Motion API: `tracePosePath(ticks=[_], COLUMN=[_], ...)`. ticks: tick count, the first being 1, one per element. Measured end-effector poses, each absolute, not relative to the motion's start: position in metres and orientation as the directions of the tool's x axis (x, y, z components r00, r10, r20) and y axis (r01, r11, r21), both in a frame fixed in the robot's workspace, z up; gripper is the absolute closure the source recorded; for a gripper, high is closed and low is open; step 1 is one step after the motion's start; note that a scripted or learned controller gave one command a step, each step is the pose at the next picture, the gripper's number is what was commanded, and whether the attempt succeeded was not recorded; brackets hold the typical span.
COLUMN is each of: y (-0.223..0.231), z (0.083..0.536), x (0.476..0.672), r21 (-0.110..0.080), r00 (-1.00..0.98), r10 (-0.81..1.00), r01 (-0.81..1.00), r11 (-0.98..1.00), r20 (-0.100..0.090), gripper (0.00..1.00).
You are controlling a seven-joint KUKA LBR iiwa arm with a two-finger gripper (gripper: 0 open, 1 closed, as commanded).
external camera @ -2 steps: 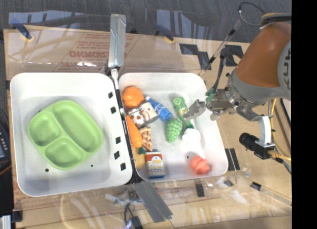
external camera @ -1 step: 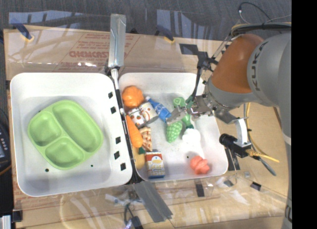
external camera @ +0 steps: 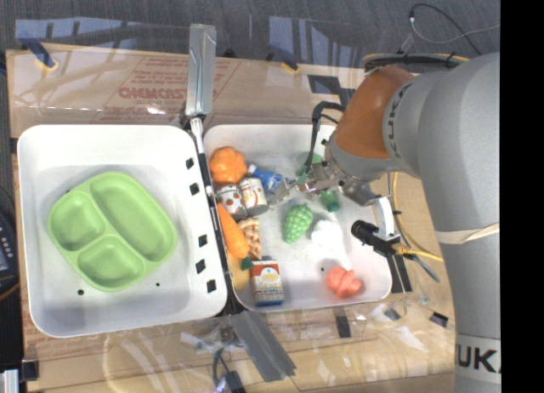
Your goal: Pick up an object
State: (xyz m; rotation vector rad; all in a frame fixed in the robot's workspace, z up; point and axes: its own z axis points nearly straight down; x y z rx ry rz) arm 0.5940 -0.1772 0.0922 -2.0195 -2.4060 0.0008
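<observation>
Nearest, along right bin's (external camera: 299,300) front wall: small red-and-white carton (external camera: 266,281) toward the left corner, salmon-pink lump (external camera: 343,281) toward the right. Neither touching the gripper.

Further in, mid-bin: green grape bunch (external camera: 297,221), lying just below and slightly left of gripper (external camera: 313,180). White piece (external camera: 324,230) beside grapes on their right. Small dark green item (external camera: 330,202) just beside the gripper's lower right. Orange carrot (external camera: 231,230) along the left wall, tilted, with a pale patterned piece (external camera: 250,235) against it.

Further back: two small cans (external camera: 243,196) side by side, left of gripper, near but apart. Blue object (external camera: 271,181) between cans and gripper, close to gripper's tip; contact unclear. Orange round fruit (external camera: 227,164) behind the cans, at left wall.

Gripper low over the bin's rear half, partly hidden under the wrist; released, clenched or grasping, cannot tell. Nothing seen clearly held.

Arm (external camera: 442,136) entering from the right, orange band (external camera: 367,119) above the wrist, over the bin's far right corner.

Left bin (external camera: 51,306): green divided plate (external camera: 111,230), three compartments, well apart from gripper.

Metal divider bar (external camera: 201,68) rising at the far edge between the two bins.
</observation>
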Motion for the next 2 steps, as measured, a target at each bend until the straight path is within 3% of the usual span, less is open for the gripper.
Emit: tracePosePath(ticks=[1, 2], y=[-0.177, -0.132], z=[0.102, 0.126], x=[0.594, 0.635], r21=[-0.003, -0.003], r00=[-0.178, -0.042], r10=[0.984, 0.999], r01=[0.984, 0.999], r11=[0.178, 0.042], r20=[0.0, 0.0], gripper=[1.0, 1.0])
